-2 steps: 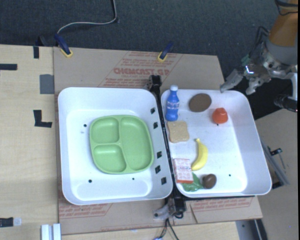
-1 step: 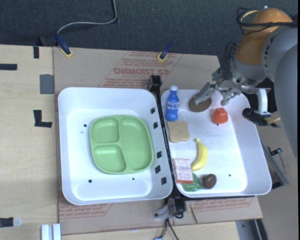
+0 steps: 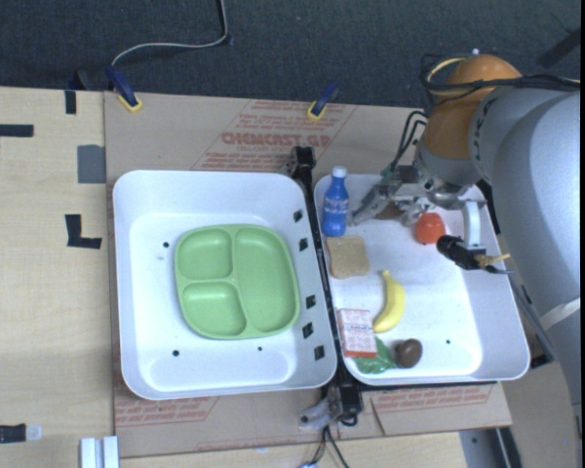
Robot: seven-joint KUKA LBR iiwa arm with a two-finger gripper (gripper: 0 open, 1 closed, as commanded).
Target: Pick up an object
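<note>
On the tabletop [image 3: 39,193], a pale wooden surface with a cardboard sheet over it, two shallow white plastic bins sit side by side. The grey robot arm [image 3: 541,213], with its orange band, enters from three o'clock and reaches over the upper part of the right bin [image 3: 487,344]. The left bin [image 3: 141,261] holds a light green sectioned plastic plate [image 3: 237,281] near its centre.

In the right bin, a yellow banana [image 3: 391,303] lies near the middle, a tan square slice of bread [image 3: 348,257] at about nine o'clock from it, a blue bottle with a white cap [image 3: 335,205] stands at eleven o'clock, a red-and-white packet [image 3: 357,331] lies at seven o'clock, and a brown round fruit [image 3: 408,352] beside a green scrap [image 3: 373,364] rests at six o'clock. A small red-orange round object [image 3: 429,228] sits at one o'clock, just beside the pincer [image 3: 400,198].

How far the pincer is parted, and whether it grips anything, cannot be told here. The red-orange object looks the likeliest target; a good grasp would centre over it, descend squarely, and close gently, since a round thing may roll away toward the bin wall.
</note>
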